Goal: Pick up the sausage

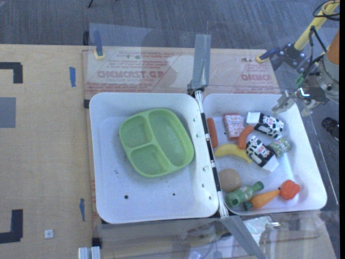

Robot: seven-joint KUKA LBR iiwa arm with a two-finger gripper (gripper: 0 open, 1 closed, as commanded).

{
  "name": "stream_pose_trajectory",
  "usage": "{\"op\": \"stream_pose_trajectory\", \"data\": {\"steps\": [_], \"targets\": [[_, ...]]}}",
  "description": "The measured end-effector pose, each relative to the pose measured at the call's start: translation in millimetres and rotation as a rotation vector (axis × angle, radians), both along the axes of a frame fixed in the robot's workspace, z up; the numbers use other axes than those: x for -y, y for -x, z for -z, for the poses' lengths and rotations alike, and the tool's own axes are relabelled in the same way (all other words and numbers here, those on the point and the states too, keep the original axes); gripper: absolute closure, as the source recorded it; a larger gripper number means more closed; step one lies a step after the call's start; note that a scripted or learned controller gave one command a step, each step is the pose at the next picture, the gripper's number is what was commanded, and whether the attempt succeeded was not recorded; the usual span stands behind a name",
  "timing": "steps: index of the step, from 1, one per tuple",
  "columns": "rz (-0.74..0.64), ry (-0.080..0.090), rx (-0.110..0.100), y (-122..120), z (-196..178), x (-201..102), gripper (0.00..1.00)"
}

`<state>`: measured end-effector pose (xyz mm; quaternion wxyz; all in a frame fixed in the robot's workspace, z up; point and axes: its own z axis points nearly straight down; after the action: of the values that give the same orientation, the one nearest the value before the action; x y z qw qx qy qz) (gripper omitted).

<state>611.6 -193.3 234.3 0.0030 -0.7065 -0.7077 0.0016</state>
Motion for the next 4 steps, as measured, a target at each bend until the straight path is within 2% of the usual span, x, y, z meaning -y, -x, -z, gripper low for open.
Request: {"op": "stream_pose_trajectory", "data": {"steps": [1, 2, 3, 4], "targets": [[0.039, 0.001, 0.001, 17.4, -2.7, -0.5, 0.00], [0.141, 0.003, 0.011, -10.1, 134.7, -49.7, 0.00], [0.139, 0.001, 0.013, -11.8, 126.0, -51.4, 1.00], [-0.146, 0.004, 0.009, -46.9, 101.6, -9.7, 1.00]]}}
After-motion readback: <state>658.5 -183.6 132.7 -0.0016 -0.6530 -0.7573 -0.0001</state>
